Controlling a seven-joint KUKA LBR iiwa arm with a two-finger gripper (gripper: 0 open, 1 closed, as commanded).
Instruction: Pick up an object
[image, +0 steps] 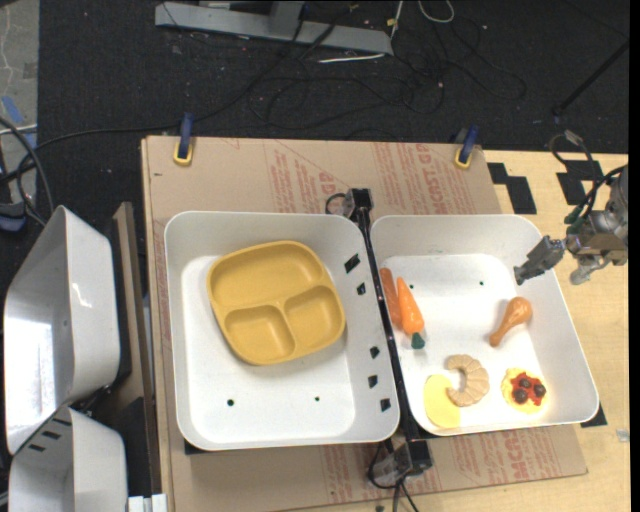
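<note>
My gripper (545, 257) is hanging over the right bin (480, 238), at its far right rim, nothing between the fingers. Landmark is the drumstick (511, 319): gripper is sitting just above-right of it, apart. Carrot (405, 304) is lying well left of it, croissant (468, 379) below-left overlapping a yellow disc (440, 403), berry tart (525, 389) just below. Yellow divided plate (275, 301) is sitting far left in the left bin (190, 400).

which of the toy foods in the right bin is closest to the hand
The drumstick, lying just below-left of the hand near the bin's upper right. The carrot, croissant and berry tart lie farther off.
</note>
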